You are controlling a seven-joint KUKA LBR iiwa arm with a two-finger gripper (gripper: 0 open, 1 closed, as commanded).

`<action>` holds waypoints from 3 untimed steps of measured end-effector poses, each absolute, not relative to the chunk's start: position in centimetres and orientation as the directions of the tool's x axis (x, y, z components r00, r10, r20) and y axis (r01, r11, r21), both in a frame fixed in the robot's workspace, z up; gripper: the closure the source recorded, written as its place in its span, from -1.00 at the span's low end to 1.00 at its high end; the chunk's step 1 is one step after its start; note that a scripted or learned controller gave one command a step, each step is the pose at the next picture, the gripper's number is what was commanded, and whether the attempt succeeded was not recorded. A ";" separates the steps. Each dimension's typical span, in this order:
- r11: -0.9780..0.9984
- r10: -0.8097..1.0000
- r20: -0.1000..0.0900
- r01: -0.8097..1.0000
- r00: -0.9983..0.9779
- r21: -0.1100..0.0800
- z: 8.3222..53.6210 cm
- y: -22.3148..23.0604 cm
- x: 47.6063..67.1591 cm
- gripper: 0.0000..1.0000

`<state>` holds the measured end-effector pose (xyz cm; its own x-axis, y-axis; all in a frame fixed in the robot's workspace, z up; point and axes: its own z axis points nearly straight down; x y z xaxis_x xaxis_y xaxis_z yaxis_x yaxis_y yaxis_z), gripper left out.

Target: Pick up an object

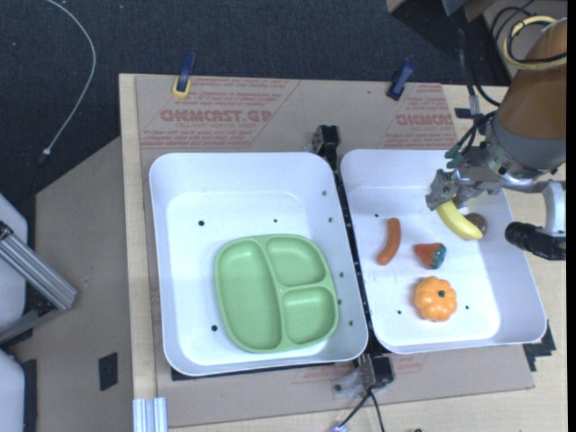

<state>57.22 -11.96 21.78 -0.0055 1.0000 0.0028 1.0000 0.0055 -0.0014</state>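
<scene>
My gripper (450,198) hangs over the upper right part of the right bin (396,174). It is shut on the upper end of a yellow banana (460,223), which slants down to the right from its fingers. A small dark shadow lies on the bin floor just beside the banana's lower end. In the same bin lie an orange-red sausage (388,240), a small red piece with a teal end (430,255) and an orange pumpkin (435,298), all to the left of and below the gripper.
The left bin (180,187) holds a green divided plate (274,291) in its lower middle. A black clamp (326,138) sits at the top between the bins. Blue clips (400,78) hold the board's far edge.
</scene>
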 end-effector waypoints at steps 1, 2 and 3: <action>0.005 1.000 0.003 1.000 -0.005 -0.002 22.6 -7.3 55.5 1.00; 0.006 1.000 0.003 1.000 -0.006 -0.004 21.6 -1.9 54.7 1.00; 0.005 1.000 0.003 1.000 -0.005 -0.004 21.1 3.3 52.6 1.00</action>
